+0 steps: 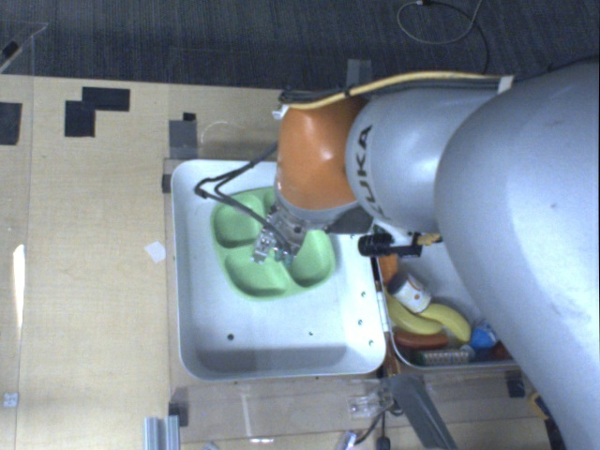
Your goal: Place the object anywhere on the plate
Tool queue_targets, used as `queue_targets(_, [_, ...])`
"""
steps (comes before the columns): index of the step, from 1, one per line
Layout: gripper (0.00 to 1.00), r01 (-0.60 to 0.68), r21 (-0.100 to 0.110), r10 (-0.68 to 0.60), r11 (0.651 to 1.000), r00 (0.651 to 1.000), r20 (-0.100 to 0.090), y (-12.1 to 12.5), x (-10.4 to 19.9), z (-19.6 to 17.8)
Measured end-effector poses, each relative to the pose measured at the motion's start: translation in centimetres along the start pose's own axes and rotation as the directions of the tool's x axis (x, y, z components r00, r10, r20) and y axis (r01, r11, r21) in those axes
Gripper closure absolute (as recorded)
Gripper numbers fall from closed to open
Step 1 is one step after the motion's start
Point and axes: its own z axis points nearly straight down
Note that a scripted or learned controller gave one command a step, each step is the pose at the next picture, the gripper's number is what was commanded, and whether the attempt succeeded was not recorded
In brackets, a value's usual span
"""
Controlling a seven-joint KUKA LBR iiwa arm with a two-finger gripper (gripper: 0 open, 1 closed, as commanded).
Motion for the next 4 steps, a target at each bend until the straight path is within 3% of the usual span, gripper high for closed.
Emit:
queue_targets(1, [1.0,-0.074,0.015,0.074,0.997,0.997,-0.009,-5.1,-6.2,-7.5])
queue_targets(2, [0.0,-0.074,0.015,0.074,0.997,0.997,-0.01,-5.1,-6.2,-7.4])
queue_targets(3, [0.0,-0.078,0.017,0.078,0.997,0.997,-0.013,-1.3,1.4,-5.8])
queue_targets(4, [0.0,-0.282,0.021,0.283,0.959,0.959,-0.011,-4.7,5.5,-4.5])
